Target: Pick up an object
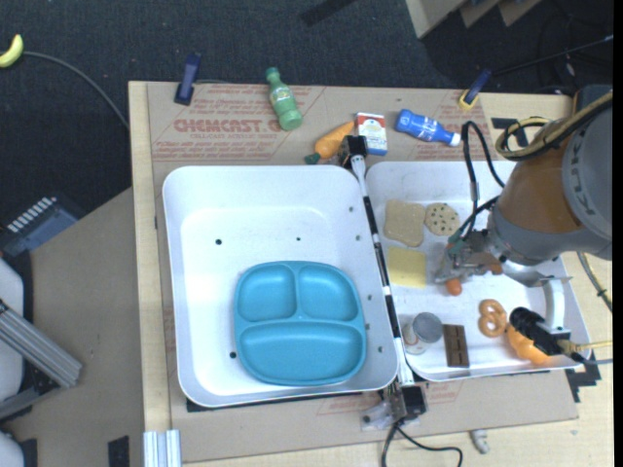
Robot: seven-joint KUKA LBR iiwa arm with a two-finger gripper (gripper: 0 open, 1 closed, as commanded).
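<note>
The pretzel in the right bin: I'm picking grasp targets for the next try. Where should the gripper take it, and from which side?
Judging from the view, come straight down on the pretzel and pinch across its outer loop. It seems to lie flat on the right bin's floor, so there is no side to get under. The orange tool crowds its right, so close the fingers along the freer direction.

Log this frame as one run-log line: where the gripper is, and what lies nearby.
gripper: low in right bin | nearby: small orange piece, yellow slice | grasp: cannot tell | left bin: blue tray
</note>
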